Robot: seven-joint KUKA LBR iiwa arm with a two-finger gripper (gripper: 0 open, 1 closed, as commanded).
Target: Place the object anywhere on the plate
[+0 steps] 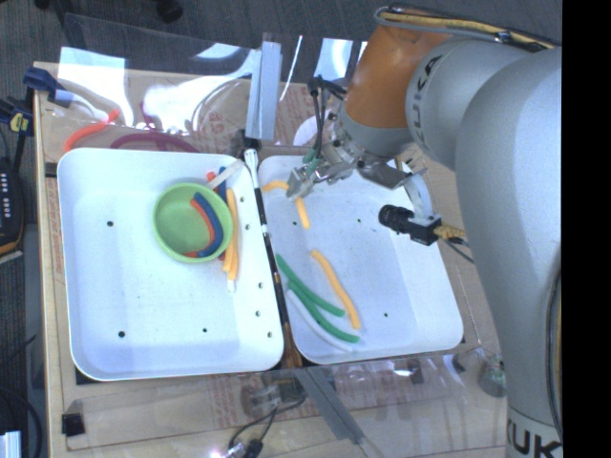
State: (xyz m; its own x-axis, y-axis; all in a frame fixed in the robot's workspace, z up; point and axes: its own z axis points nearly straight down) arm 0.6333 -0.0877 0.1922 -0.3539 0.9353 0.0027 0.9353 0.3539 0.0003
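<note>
A green plate (pixel 181 222) lies in the left bin (pixel 124 294), with a red and a blue curved strip (pixel 204 219) on its right side. An orange stick (pixel 230 237) lies along the plate's right rim. My gripper (pixel 305 176) hangs over the far left corner of the right bin (pixel 420 294). Just below it are a short orange stick (pixel 302 212) and a small orange piece (pixel 276 187) by the bin's wall. Nothing shows clearly in the gripper.
Nearer the front of the right bin lie a long orange stick (pixel 336 287) and two green strips (pixel 315 303). A black camera part (pixel 401 221) juts from the wrist over the bin. Behind the bins are clear plastic and a red ring (pixel 143 141).
</note>
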